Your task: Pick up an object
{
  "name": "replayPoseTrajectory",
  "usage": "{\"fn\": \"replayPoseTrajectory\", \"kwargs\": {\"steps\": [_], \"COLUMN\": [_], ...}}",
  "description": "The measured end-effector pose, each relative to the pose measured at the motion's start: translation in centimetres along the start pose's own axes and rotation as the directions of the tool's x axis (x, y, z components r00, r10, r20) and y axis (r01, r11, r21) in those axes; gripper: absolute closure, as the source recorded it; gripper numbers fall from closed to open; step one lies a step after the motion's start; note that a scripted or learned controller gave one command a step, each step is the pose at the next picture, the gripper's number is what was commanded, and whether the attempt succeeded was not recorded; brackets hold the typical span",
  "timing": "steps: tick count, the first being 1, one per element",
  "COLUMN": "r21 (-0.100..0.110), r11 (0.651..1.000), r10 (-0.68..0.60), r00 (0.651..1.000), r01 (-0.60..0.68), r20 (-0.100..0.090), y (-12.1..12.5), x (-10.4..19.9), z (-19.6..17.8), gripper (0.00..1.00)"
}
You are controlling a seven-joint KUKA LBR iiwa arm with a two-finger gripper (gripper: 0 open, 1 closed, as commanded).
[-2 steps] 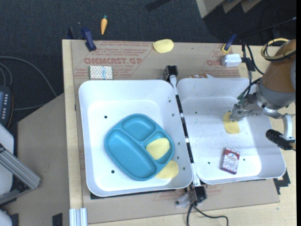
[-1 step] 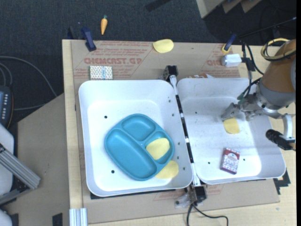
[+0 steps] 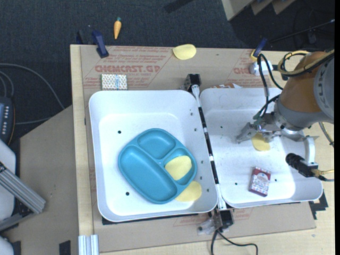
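Arm: the grey arm with its orange band (image 3: 300, 86) is seen entering from the right edge of the frame, bent down over the right bin, with the wrist lowered toward the bin floor in the upper middle of that bin.
Gripper: the gripper (image 3: 256, 133) is placed low over the right bin (image 3: 234, 102); its metal fingers are spread apart toward the left, and nothing is seen between them.
Yellow piece: a small yellow object (image 3: 261, 143) is found on the right bin's floor, just beside and below the fingertips; whether it is touched cannot be told.
Red packet: a small red packet (image 3: 260, 181) is laid flat in the lower part of the right bin, well apart from the gripper.
Left bin: the left bin (image 3: 106, 116) is occupied by a blue divided plate (image 3: 146, 166); a yellow object (image 3: 179, 166) is lodged in the plate's right compartment, and another yellow piece (image 3: 189, 192) is lying against the plate's lower right rim.
Bench: a yellow blob (image 3: 184, 51) is set on the board above the bins, and a patterned small packet (image 3: 114, 81) is at upper left.
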State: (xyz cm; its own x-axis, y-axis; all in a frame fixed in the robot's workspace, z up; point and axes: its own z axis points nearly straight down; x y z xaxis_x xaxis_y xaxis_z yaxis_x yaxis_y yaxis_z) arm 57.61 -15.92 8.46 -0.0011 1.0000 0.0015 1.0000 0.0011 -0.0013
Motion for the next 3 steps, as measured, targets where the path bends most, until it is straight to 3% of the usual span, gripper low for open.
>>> {"fn": "replayPoseTrajectory", "kwargs": {"steps": [1, 2, 3], "r21": [-0.003, -0.001, 0.000], "r11": [1.000, 1.000, 1.000], "r10": [0.002, 0.001, 0.002], "r00": [1.000, 1.000, 1.000], "r01": [-0.002, -0.001, -0.002], "r20": [0.003, 0.001, 0.001], "y": [-2.0, -1.4, -3.9], "x": [-1.0, -0.8, -2.9], "z": [-5.0, 0.0, -3.2], "gripper": [0.00, 0.00, 0.00]}}
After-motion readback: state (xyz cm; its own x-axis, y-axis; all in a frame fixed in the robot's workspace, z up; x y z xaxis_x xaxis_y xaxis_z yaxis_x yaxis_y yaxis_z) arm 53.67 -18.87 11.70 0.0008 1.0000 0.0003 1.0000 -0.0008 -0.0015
